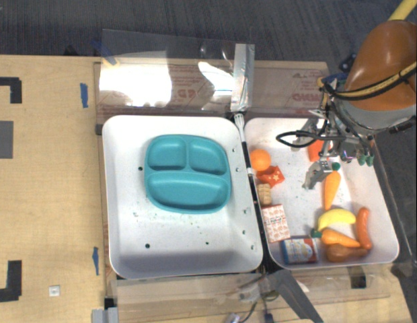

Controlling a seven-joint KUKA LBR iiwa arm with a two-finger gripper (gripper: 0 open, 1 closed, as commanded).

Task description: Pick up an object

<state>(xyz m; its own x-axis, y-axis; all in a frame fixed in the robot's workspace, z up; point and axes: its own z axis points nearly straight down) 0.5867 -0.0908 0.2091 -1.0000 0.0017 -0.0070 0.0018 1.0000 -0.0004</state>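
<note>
Robot's metal two-finger hand (321,172) hovers over the right white bin (387,247) beside a long orange plastic carrot (330,190); grip state unclear, nothing visibly lifted yet.

Bright, even overhead light falls on the worktop (40,180). Strong glare whitens the clear plastic sheet (168,79) at twelve o'clock. Soft shadows gather under the left bin (121,247) toward six o'clock. The picture is slightly soft and grainy throughout, with the arm (383,66) at two o'clock blurred.
</note>
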